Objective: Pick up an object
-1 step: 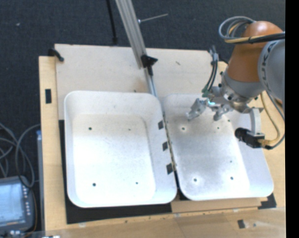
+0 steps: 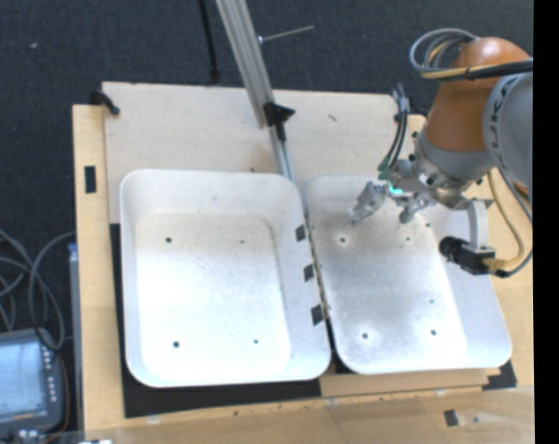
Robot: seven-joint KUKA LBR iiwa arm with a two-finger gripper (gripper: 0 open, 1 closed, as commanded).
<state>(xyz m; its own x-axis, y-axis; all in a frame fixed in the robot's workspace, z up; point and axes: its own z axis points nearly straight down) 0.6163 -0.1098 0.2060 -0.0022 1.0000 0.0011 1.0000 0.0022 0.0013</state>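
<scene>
My gripper (image 2: pixel 388 207) hangs over the far part of the right white bin (image 2: pixel 400 303), below the grey arm with its orange band (image 2: pixel 469 72). Its two fingers (image 2: pixel 365 203) stand spread apart, open, with nothing between them. Under the fingers I see only the bin's speckled white floor. The left white bin (image 2: pixel 215 276) lies beside it, well to the left of the gripper.
A slanted aluminium pole (image 2: pixel 247 49) runs from the top of the view down to the gap between the bins. Black clips (image 2: pixel 312 271) line that gap. A black cable fitting (image 2: pixel 465 252) hangs off the wrist over the right bin's right rim. A small screen (image 2: pixel 16 382) sits at lower left.
</scene>
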